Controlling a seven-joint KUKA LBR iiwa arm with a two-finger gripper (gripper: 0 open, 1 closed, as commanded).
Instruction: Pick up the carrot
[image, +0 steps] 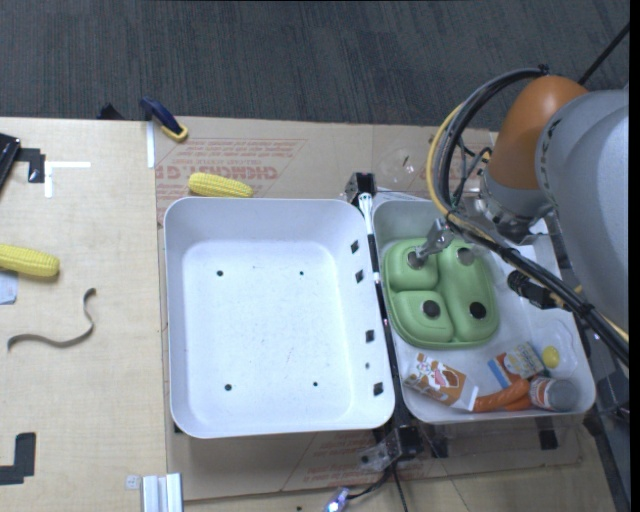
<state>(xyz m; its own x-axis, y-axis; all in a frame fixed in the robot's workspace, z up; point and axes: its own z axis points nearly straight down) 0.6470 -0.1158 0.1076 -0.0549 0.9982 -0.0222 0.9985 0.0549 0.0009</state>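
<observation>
Jaws: cannot tell their state; the gripper (437, 243) sits low over the green tray (441, 290).
Arm: reaches in from the right above the right bin (573, 335).
Carrot (503, 398): lies at that bin's near edge, between a snack packet (437, 379) and a bottle (553, 391).
Approach: I judge it needs a move toward the near edge, straddling the carrot's width.
Room: tight; neighbours touch it.

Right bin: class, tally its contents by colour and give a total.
Green: 1, the moulded tray
Orange: 1, the carrot
Mixed colours: 3, the snack carton, the small packet, the clear bottle
Total: 5
</observation>
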